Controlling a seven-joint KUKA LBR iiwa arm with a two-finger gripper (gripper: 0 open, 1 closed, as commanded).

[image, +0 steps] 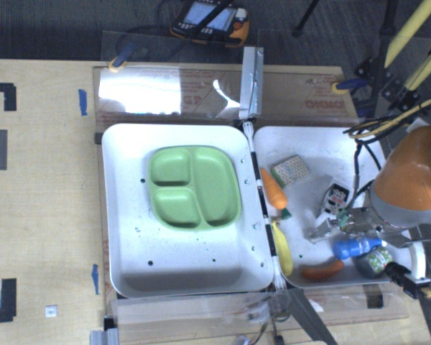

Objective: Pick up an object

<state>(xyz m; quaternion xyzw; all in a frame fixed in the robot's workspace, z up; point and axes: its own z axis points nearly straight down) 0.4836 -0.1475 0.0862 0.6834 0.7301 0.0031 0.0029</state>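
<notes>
We see the end effector (329, 225) low in the right bin (312, 141), near its front edge by the blue bottle (355, 248), presumably positioned for a grasp; we cannot tell its state.

Blue bottle (356, 248), seemingly flat, right bin

Pale wooden bench (43, 192), dark carpeted floor (72, 13)

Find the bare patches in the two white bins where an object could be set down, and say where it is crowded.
Left bin: bare floor rings the green divided plate, widest along the front edge. Right bin: bare at the back, behind the mesh sponge. Crowded: the carrot and banana along its left wall, and the sausage and blue bottle beside the gripper in front.
</notes>
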